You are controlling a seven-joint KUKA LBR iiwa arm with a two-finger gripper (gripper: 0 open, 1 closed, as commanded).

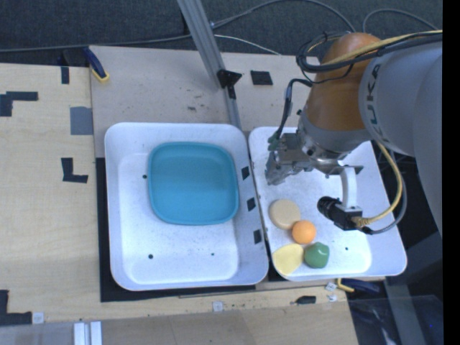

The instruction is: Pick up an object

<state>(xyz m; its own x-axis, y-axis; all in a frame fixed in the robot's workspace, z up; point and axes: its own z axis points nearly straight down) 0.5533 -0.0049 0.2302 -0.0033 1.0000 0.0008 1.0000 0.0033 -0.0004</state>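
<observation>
My gripper (279, 172) hangs over the upper left part of the right bin (377, 257), just above and to the left of the small objects. A beige round piece (284, 212) lies closest below it. An orange ball (303, 231), a green piece (316, 254) and a yellow piece (287, 259) cluster near the bin's front left. Nothing shows between the fingers. The arm's grey body and orange band cover the bin's back part.
The left bin (129, 264) holds a blue square plate (192, 182). A slanted metal pole (208, 49) stands behind the bins. A black cable connector (336, 213) hangs over the right bin beside the objects.
</observation>
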